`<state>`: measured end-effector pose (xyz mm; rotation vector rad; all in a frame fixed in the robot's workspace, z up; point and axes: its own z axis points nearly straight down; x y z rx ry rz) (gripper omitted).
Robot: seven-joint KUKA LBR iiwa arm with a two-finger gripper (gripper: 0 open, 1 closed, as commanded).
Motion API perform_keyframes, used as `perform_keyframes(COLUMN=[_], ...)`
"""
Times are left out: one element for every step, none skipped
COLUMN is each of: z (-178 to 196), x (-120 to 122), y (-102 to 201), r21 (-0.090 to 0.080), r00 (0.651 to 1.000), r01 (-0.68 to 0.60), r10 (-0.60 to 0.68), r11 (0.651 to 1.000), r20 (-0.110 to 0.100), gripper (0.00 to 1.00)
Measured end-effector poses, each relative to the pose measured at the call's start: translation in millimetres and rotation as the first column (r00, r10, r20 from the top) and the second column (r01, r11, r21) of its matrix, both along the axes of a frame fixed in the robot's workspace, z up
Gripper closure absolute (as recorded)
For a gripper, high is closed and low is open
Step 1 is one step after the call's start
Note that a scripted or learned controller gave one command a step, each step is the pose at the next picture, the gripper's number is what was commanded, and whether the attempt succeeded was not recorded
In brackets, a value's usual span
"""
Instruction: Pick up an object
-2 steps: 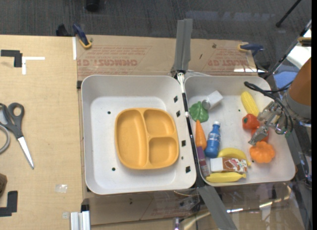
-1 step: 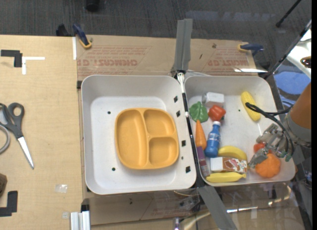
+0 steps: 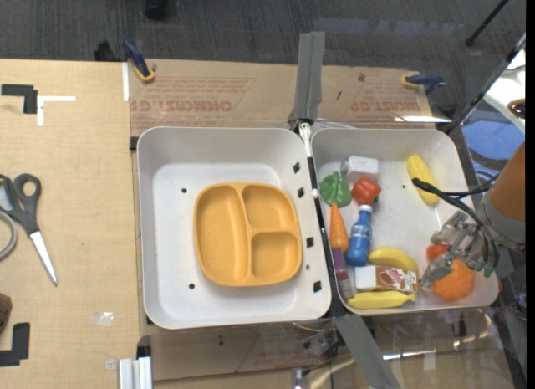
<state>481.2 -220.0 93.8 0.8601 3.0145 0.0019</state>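
Observation:
The right bin holds several toy items: a yellow corn cob, a white box, a green pepper, a red pepper, a carrot, a blue bottle, two bananas and a printed packet. My gripper is low in this bin's near right corner. Its metal fingers are spread, open, on either side of a small red object. An orange lies right beside the lower finger.
The left bin holds a yellow divided plate. A black cable crosses the right bin's far right side. Scissors lie on the wooden bench at the left. Blue clamps sit on the cardboard behind the bins.

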Motion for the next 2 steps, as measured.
perform_keyframes(z=[-0.5,9.1], x=[-1.6,0.0], y=[21.1,21.3], r21=[-0.001,-0.002], r00=[0.994,0.994], r01=[-0.108,-0.110], r10=[0.108,0.110], r11=[0.994,0.994], r20=[-0.003,0.000], gripper=[0.00,1.00])
